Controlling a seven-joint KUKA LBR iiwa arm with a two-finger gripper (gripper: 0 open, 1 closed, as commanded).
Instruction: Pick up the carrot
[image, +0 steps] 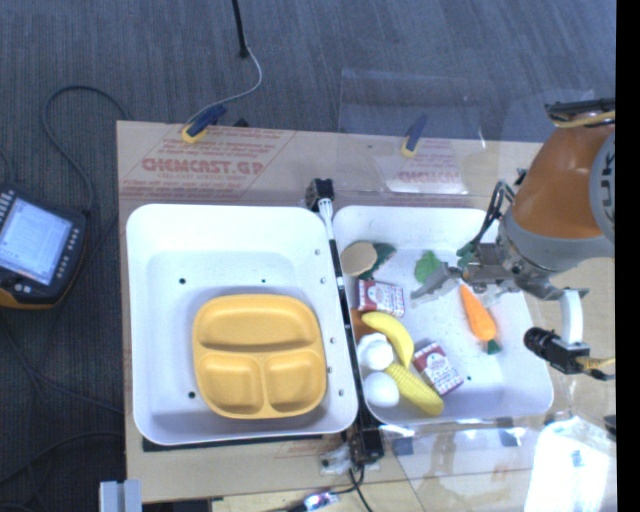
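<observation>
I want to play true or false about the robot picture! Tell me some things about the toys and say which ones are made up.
1. The carrot lies in the right bin. True.
2. The yellow tray sits in the right bin. False: it is in the left bin.
3. The banana is next to the white egg. True.
4. The gripper is over the left bin. False: it is over the right bin, just above the carrot's top end.
5. The corn cob is on the yellow tray. False: it lies in the right bin.

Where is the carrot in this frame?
The carrot lies in the right bin, near its right side, just below the end effector and right of the banana.
</observation>
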